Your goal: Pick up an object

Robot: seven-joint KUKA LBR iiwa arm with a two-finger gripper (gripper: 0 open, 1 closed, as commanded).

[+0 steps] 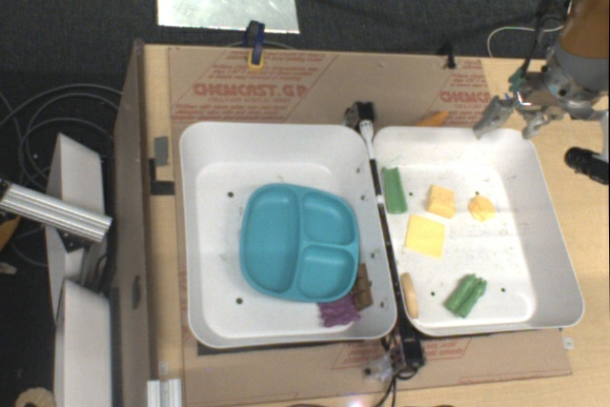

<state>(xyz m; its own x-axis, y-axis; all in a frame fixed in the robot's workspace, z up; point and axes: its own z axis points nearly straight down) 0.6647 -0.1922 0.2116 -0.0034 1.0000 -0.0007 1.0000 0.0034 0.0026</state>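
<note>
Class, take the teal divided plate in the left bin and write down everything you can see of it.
The teal divided plate looks like smooth moulded plastic with rounded corners, split by raised ridges into three compartments: one long one on its left, two smaller ones on its right. It lies flat and slightly turned on the floor of the left bin, right side up. At its lower right edge sit a purple piece and a brown piece, close against the rim; whether they touch it is unclear.

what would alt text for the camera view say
A grey robot arm's open gripper hovers empty above the right bin's far corner; that bin holds yellow and green toy foods. The left bin holds a teal divided plate.
</note>
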